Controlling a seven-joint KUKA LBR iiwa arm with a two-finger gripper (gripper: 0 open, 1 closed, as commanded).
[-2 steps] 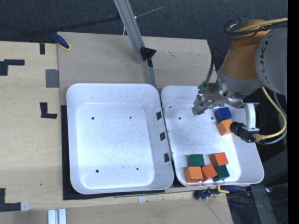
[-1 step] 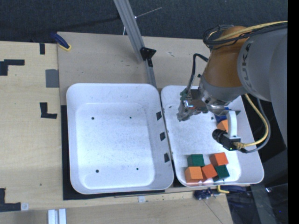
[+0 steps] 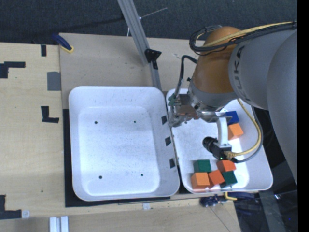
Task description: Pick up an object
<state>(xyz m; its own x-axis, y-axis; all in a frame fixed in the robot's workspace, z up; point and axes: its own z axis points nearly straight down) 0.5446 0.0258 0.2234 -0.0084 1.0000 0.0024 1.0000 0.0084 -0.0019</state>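
Note:
Several small blocks lie in the right bin (image 3: 190,141). A green block (image 3: 203,166), orange blocks (image 3: 200,180) and another green block (image 3: 230,178) cluster at its near end. A blue block (image 3: 232,116) and an orange block (image 3: 235,130) sit by its right wall, partly hidden by the arm. My gripper (image 3: 179,112) hangs over the far left corner of the right bin, close to the wall it shares with the left bin. It is apart from the blocks, and I see nothing held in it.
The left bin (image 3: 116,144) stands beside the right one. A slanted metal pole (image 3: 137,28) runs down to the far edge between the bins. The bulky grey and orange arm (image 3: 227,76) covers the right bin's far part. A cable (image 3: 251,146) loops over that bin.

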